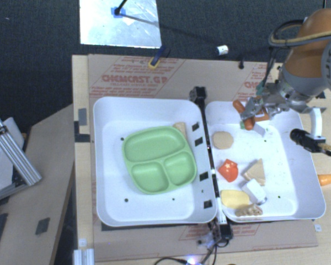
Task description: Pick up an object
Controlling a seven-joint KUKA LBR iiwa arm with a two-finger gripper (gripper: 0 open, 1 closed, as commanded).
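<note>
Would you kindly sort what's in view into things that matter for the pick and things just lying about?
Job:
end effector
carrot beside it
round cookie
red pepper
bread wedge
yellow piece

Lying about:
green tray
orange piece outside the bins
foil sheet

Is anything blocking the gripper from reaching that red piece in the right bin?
Nothing visible blocks it. The gripper sits at the right bin's far edge, beside an orange piece; the red piece lies uncovered mid-bin, with a round tan cookie to one side of the path.
</note>
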